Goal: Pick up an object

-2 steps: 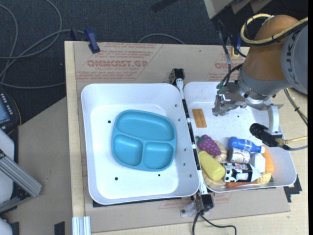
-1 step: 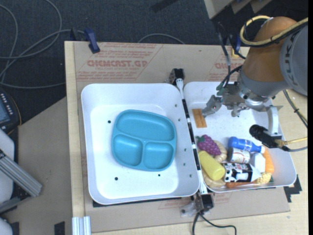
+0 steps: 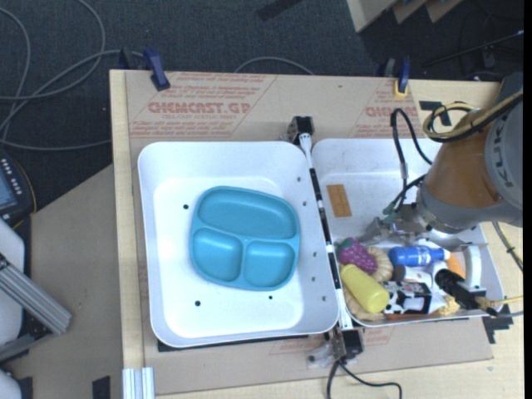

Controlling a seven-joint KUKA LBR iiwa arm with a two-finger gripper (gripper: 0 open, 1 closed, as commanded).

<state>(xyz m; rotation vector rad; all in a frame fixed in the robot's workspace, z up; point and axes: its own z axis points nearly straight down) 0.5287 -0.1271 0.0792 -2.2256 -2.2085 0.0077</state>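
Gripper (image 3: pixel 397 227) low in right bin (image 3: pixel 357 160), over toy pile; claw state cannot tell. Blue bottle (image 3: pixel 418 256) at its 5 o'clock: likely light, stiff, slick plastic, so grab mid-body. Yellow bottle (image 3: pixel 364 288) at 7 o'clock.

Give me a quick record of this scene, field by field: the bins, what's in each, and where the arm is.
left bin: holds a blue plate with three compartments
right bin: toys piled at its near end
toys: yellow bottle, purple grapes, blue bottle, small orange block lying apart toward the far end
arm: reaches in from the right, wrist over the toy pile
gripper: low over the pile, near the blue bottle; grasp cannot be told
bench: brown board under both bins
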